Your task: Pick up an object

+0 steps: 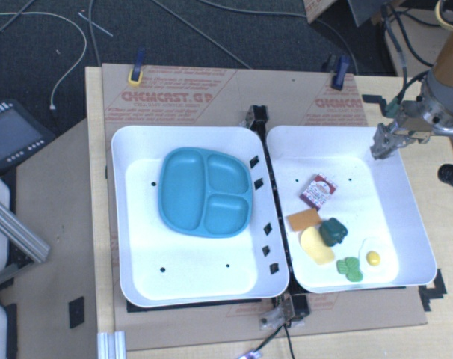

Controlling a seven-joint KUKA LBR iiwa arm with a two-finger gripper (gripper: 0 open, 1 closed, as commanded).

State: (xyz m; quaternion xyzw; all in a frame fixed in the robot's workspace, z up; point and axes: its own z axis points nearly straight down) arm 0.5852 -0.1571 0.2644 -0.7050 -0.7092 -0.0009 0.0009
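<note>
The grey arm reaches in from the right, and its tool (pixel 383 142) hangs over the upper right rim of the right-hand shallow white bin (pixel 406 200), well apart from anything to be picked. Whether it is wide or narrow I cannot tell at this size; nothing is seen in it.

The candidates lie clustered in the lower middle of that bin: a small dark red packet with a white label (pixel 318 191), an orange flat block (pixel 304 220) just below it, a pale yellow rounded piece (pixel 316 245), a dark teal lump (pixel 333 232) touching the yellow piece, a green leafy toy (pixel 350 268), and a small yellow ball (pixel 373 258). The left-hand white bin (pixel 137 260) bears a light blue plastic tray with 3 compartments (pixel 206 192).

By my reading, this is the approach step, with no grasp made. The next move calls for travelling down-left over the cluster, choosing 1 item, and descending. The red packet stands most apart and looks easiest; the teal and yellow pieces crowd each other.
</note>
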